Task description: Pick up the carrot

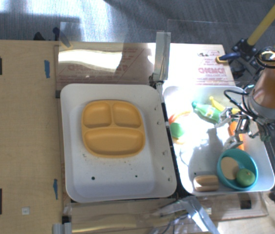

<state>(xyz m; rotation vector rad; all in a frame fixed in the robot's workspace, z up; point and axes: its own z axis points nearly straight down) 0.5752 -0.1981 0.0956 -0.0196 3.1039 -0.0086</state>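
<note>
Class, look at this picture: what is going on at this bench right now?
A grey arm with an orange band reaches in from the right, and its gripper is down in the right bin. An orange piece, probably the carrot, sits right at the gripper; whether it is gripped cannot be told. Also there: a teal bowl holding a green fruit, and a green bottle. The left bin holds a yellow divided tray.
</note>
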